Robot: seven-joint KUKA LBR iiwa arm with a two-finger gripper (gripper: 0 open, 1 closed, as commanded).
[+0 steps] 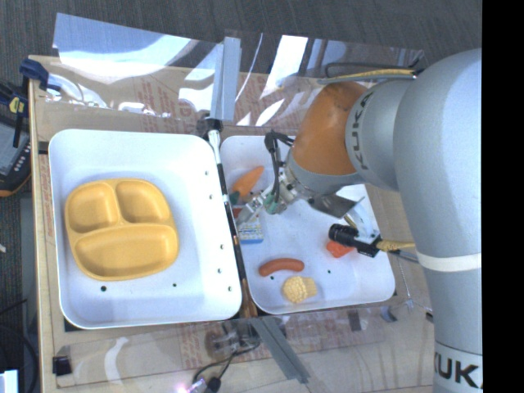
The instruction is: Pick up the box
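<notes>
Over the right white bin [372,289], near its left wall, the claw [264,205] of the grey arm [426,129] is seen, reaching in from the right side. Whether it is released or clenched cannot be told, because the tips are too small and mixed with the objects under them. Just below the claw, a small flat box with blue and white print [250,232] is lying on the bin floor, against the left wall; no clear gap between claw and box can be made out, and it cannot be said that the box is grasped. Just above and to the left of the claw, an orange carrot-shaped toy [248,180] is placed, tilted. Further below the claw, a red-brown sausage-shaped toy [282,266] is found, and beneath it a yellow corn-shaped toy [299,288]. To the right of the claw and lower, a small red piece [339,250] is partly covered by a black part of the arm. Well to the left of the claw, in the left white bin [123,142], a yellow plastic plate with three compartments [121,228] is resting.
</notes>
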